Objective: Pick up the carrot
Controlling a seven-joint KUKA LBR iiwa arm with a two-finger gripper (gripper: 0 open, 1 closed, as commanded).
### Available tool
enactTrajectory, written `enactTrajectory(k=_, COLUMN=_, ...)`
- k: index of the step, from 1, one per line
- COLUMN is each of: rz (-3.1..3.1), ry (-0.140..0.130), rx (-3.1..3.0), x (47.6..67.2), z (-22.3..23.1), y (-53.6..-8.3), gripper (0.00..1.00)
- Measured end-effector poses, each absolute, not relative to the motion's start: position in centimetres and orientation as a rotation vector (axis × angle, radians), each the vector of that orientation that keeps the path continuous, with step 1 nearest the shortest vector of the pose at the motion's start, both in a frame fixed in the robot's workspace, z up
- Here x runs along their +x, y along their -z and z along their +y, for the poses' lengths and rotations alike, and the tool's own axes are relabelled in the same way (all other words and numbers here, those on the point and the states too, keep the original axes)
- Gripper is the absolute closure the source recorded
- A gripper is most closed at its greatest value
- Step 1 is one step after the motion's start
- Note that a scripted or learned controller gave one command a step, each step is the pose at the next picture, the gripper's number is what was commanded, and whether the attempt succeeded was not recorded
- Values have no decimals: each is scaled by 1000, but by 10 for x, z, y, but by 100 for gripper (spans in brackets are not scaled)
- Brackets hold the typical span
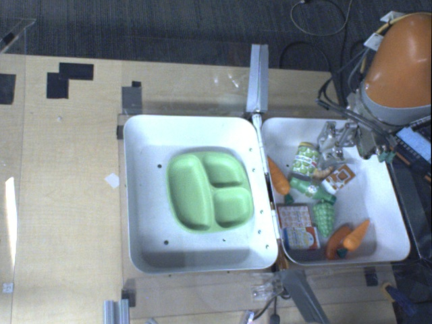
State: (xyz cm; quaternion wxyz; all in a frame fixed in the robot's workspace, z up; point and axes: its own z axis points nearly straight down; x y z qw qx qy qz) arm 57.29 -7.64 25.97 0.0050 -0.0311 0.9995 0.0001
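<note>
carrot (277,175) lies left and slightly below the hand (335,138), against right bin's left wall, long axis near-vertical; can't tell hand's opening

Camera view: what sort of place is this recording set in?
Probably a robot lab bench, not a kitchen: two white bins, left and right, fixed to a wooden bench, loose cables behind, toy food including a carrot.

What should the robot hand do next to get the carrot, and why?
Probably slide left and down toward the carrot. The gripper hangs over the right bin's upper part, above the packets, while the carrot lies apart by the bin's left wall.
</note>
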Motion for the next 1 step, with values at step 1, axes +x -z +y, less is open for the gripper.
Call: enactTrajectory(k=1, rz=3130, ry=0, rx=-97, x=573, z=-76, y=-260, gripper=0)
